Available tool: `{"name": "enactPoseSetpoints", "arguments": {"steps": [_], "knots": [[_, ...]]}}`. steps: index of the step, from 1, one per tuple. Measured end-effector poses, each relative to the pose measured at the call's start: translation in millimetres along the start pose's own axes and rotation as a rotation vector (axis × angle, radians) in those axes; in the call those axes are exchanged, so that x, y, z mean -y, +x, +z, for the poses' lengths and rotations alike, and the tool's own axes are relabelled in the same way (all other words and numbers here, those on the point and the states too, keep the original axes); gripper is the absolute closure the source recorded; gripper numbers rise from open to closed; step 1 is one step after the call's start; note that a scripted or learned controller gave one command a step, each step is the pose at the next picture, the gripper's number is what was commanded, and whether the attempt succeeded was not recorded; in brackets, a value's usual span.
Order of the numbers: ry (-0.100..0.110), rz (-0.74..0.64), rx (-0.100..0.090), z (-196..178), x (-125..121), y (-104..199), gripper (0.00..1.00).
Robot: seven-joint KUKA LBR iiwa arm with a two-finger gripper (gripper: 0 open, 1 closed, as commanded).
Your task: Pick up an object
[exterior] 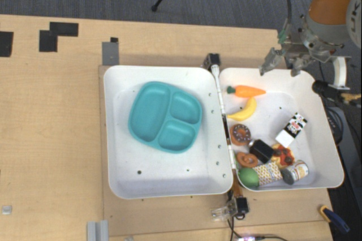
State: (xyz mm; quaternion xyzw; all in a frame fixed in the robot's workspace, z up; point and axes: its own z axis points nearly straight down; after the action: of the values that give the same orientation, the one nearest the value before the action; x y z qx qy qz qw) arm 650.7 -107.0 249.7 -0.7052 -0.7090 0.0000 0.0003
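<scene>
My gripper (pixel 280 67) hangs above the far edge of the right bin (pixel 322 121), its two fingers spread apart with nothing between them. Below and to its left lie an orange carrot (pixel 247 90) and a yellow banana (pixel 244 111). A white carton with black spots (pixel 292 129) lies in the bin's middle. Near the front sit a chocolate donut (pixel 241 133), a small black block (pixel 262 150), a green ball (pixel 248 177), a can (pixel 299 170) and several other small items packed together.
The left bin (pixel 119 166) holds a teal divided plate (pixel 166 116). A black clamp (pixel 212 60) stands at the far end of the divider between the bins. Cables run along the right side of the bench.
</scene>
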Motion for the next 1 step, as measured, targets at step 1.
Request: {"name": "enactPoseSetpoints", "arguments": {"steps": [1], "knots": [[0.003,-0.002,-0.001,128.6,-17.7,11.7,0.0]]}}
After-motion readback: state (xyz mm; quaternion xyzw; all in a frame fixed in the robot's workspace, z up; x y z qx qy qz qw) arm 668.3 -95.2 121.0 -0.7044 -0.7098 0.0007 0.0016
